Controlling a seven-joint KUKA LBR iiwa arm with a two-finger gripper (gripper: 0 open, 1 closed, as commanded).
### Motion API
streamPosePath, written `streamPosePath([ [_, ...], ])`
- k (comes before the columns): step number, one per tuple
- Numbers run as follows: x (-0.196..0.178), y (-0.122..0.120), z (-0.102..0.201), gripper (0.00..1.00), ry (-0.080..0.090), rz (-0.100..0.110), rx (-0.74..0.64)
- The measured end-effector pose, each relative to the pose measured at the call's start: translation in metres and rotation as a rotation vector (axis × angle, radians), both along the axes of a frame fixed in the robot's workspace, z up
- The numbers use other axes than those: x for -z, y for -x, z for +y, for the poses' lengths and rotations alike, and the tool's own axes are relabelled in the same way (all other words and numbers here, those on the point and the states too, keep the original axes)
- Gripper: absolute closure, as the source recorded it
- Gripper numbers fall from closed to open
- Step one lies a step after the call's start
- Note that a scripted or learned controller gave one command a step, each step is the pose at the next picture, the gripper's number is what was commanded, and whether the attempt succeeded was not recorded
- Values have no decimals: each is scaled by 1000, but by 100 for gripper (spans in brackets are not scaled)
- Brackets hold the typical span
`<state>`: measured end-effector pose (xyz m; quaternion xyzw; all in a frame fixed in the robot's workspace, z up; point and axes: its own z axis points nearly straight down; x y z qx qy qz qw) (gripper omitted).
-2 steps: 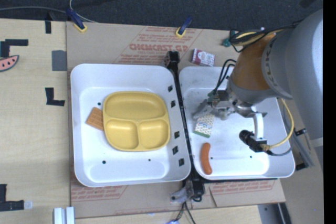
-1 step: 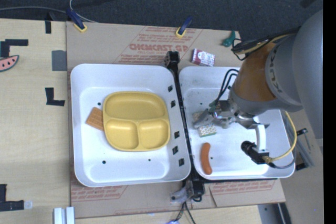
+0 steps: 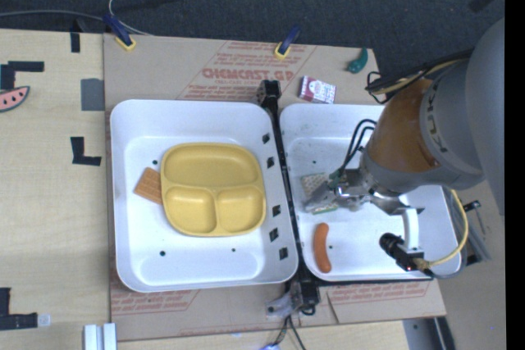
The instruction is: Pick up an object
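Observation:
In the right bin (image 3: 361, 123), an orange sausage-shaped toy (image 3: 322, 247) lies near the front left corner. A small grey speckled object (image 3: 312, 182) lies by the bin's left wall, further back. My gripper (image 3: 326, 199) is low over the bin floor between the two, close beside the grey object and a little behind the sausage. I see nothing clearly held in it. The arm's orange band (image 3: 402, 131) and grey body cover the bin's right half.
The left bin (image 3: 139, 258) holds a yellow divided plate (image 3: 215, 187) with a brown flat piece (image 3: 148, 185) at its left edge. A black divider (image 3: 277, 176) runs between the bins. Behind them, on the cardboard, lie a small red-and-white packet (image 3: 316, 89) and a teal item (image 3: 358, 60).

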<state>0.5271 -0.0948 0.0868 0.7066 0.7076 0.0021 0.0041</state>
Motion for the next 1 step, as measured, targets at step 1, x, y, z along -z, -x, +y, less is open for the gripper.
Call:
streamPosePath([
  [1, 0, 24, 0, 0, 0, -1, 0],
])
